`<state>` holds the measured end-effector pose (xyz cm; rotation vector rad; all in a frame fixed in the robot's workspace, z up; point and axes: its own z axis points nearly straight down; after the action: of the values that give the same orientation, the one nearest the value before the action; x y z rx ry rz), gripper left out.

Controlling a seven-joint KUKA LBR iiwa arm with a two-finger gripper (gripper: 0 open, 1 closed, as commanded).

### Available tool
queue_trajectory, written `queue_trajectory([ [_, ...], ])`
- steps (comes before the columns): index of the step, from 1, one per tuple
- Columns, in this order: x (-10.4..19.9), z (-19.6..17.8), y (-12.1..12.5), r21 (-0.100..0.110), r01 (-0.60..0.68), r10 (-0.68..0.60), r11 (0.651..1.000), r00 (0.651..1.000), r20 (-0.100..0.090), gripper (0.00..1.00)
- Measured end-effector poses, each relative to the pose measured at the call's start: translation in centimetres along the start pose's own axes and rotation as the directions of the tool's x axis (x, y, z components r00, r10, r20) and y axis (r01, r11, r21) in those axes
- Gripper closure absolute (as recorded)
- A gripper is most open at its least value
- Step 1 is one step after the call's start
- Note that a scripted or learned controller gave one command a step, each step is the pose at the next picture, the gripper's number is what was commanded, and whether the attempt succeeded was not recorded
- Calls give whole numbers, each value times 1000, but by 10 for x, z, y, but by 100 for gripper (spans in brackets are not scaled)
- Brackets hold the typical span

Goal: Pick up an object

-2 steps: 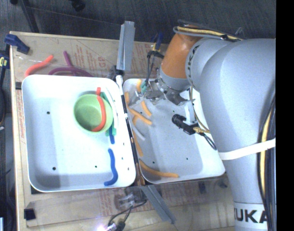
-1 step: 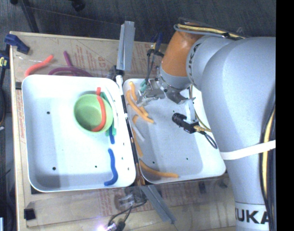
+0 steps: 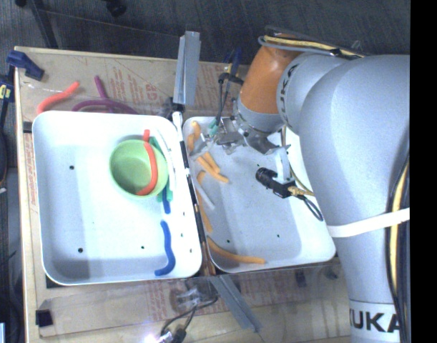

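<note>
1. Looking down from the fixed camera, I see the claw (image 3: 222, 136) low in the far left corner of the right bin (image 3: 290, 243), below the arm's orange band (image 3: 261, 84).
2. I cannot tell how far the claw is open, nor whether anything sits between its tips; that part is too cluttered to read.
3. Candidates for picking in that bin are thin orange sticks: one orange piece (image 3: 194, 133) lies just beside the claw near the bin's left wall, and a short pair of orange sticks (image 3: 212, 168) lies just below the claw on the bin floor.
4. Another long orange stick (image 3: 236, 257) lies along the near edge of the right bin, well apart from the claw.
5. A black cable fitting (image 3: 272, 181) hangs off the arm above the middle of the right bin.
6. The left bin (image 3: 68, 213) holds a green bowl (image 3: 136, 166) with a red-orange strip (image 3: 152, 164) curved over its right side.
7. A blue wavy strip (image 3: 167, 249) lies near that bin's near right corner.
8. Both bins sit side by side on the table (image 3: 96, 306), touching along their shared edge.
</note>
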<state>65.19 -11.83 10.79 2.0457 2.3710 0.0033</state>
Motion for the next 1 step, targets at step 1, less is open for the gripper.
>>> queue_trajectory([
  [1, 0, -10, 1, -1, 1, -1, 1000, 1000, -1, 100],
])
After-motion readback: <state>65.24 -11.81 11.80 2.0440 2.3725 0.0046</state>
